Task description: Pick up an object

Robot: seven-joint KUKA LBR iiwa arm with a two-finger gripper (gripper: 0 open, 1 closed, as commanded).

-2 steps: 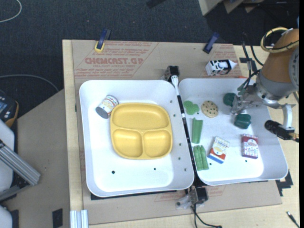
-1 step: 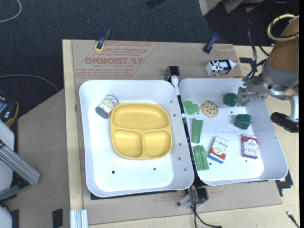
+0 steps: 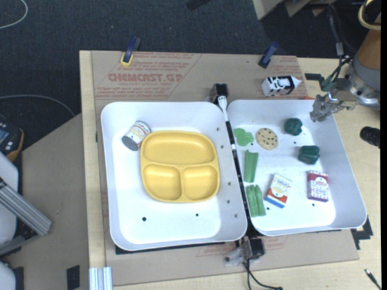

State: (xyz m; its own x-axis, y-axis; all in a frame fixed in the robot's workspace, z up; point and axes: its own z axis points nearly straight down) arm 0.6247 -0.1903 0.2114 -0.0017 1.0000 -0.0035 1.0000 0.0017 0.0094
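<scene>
Camera view: the gripper (image 3: 322,109) is seen at the upper right of the right bin (image 3: 346,180), its grip too blurred to be told, and the nearest thing, a dark green lump (image 3: 293,125), is found just left of it and a little lower.

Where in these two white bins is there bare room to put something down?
Left bin: bare floor in front of the yellow divided plate and along its left side below the small can. Right bin: a bare strip at the front right, past the red carton. Its middle is crowded with toy food.
</scene>
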